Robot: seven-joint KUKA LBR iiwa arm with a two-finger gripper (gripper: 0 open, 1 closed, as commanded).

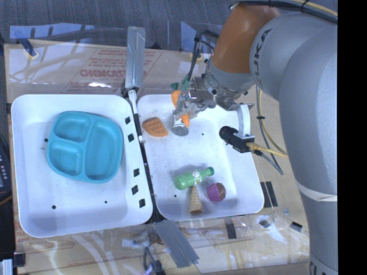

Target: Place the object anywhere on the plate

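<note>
Arm: the grey KUKA arm with the orange band (243, 30) reached in from the right and hung over the upper part of the right bin.
Gripper: the metal two-finger gripper (184, 116) pointed down at the far left area of the right bin; the view did not let one tell whether its fingers were spread or closed.
Object at the gripper: a small orange carrot-like toy with a green top (176, 96) showed just beside the gripper's left side, and a grey cylindrical piece (180, 129) sat at its lower end, touching the bin floor; whether either was gripped could not be told.
Right bin: the shallow white plastic bin (246, 171) held an orange bread-like flat toy (155, 127) near its left wall, just beside the gripper.
Near end of right bin: a green plastic toy bottle (193, 177) lay on its side, a tan waffle ice-cream cone toy (195, 200) lay just below it, and a small purple round toy (216, 192) lay close to the right of both.
Plate: a light blue, three-compartment plastic plate (86, 146) rested flat in the middle of the left white bin (28, 211), well apart from the gripper and from all the toys.
Counter: the counter (74, 67) beneath the bins was covered in clear plastic sheeting over cardboard.
</note>
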